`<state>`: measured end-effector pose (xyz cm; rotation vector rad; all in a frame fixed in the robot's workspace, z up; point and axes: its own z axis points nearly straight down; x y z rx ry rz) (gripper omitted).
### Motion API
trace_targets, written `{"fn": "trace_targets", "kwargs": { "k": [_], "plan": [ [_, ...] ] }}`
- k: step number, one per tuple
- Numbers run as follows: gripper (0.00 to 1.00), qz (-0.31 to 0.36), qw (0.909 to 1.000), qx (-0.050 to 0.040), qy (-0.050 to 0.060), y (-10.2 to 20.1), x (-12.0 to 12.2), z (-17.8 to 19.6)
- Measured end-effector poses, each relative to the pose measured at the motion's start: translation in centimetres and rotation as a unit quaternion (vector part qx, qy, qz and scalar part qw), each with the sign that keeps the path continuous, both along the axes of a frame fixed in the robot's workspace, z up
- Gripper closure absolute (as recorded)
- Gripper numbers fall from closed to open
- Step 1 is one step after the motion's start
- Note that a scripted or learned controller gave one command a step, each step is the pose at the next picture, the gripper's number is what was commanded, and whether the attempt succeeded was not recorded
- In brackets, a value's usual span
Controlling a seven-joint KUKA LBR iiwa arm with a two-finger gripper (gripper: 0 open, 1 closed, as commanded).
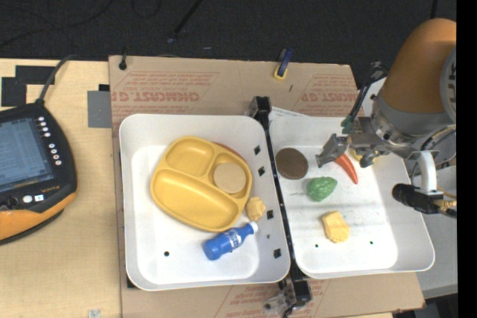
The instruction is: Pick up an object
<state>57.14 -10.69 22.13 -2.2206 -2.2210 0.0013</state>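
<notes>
The jaws hang low over the far part of the right bin, just over an orange-red pepper; whether they are parted or closed I cannot tell, and nothing shows between them. The pepper, slim and tapered, looks light, smooth and likely slippery; take it across its thicker middle. Near it lie a green lump, a brown disc and a yellow piece.

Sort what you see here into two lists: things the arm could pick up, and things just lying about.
Could be picked:
red pepper
green toy
brown disc
yellow piece
blue bottle

Lying about:
control tablet
cardboard sheet
clamp
</notes>
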Motion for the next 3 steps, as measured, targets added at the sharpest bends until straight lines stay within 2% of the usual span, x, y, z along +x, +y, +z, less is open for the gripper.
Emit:
{"fn": "trace_targets", "kwargs": {
  "k": [1, 2, 3],
  "plan": [
    [1.0, -0.001, 1.0, 0.0004, 0.0, -0.1, 0.0, 1.0],
    [1.0, 0.004, 1.0, 0.0024, 0.003, 9.8, -10.0, 4.3],
    [1.0, 0.001, 1.0, 0.0007, -0.006, 11.0, -9.4, 16.4]
  ]
}}
